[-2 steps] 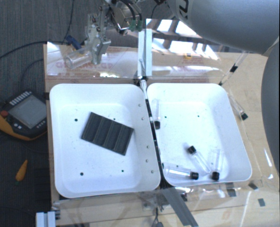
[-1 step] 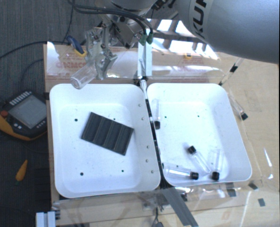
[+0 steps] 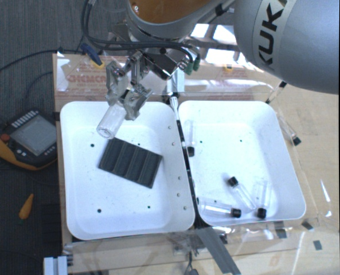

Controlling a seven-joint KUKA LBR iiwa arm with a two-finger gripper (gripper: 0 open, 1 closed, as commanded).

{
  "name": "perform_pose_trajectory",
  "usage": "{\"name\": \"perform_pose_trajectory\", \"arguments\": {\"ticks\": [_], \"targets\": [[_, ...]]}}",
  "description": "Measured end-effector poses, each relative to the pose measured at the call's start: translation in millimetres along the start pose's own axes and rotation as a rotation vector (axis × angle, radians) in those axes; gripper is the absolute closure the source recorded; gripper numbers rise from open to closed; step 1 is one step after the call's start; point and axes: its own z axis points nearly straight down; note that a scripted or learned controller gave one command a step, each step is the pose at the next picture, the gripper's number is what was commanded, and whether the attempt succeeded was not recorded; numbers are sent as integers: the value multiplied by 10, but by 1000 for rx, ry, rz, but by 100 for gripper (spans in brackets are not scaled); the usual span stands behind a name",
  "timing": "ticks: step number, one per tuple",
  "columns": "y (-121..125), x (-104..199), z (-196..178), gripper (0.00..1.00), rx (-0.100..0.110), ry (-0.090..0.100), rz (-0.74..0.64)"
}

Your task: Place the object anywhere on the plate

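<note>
**Lower the tube onto the dark plate**

Nearest, loose tubes lie in the right bin. In the left bin rests the dark ridged plate. Behind it, the hand is closed on a clear tube, held tilted above the plate's far corner. I think it should move nearer, go low, then open, so the tube does not roll off.

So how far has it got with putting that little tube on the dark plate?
The pick looks done: the gripper holds a clear tube between its fingers, above the left bin. In hand is carrying it; it hangs just beyond the dark ribbed plate. Left: lowering it onto the plate and letting go. More tubes lie in the right bin.
</note>
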Motion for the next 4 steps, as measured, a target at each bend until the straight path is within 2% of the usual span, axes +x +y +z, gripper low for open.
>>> {"name": "perform_pose_trajectory", "arguments": {"ticks": [1,2,3,4], "targets": [[128,235,-1,100,0,0,-270],[-350,-182,10,100,-3,-3,-899],[101,102,835,100,-5,1,-1070],[-409,-412,4,100,-3,-4,-1228]]}}
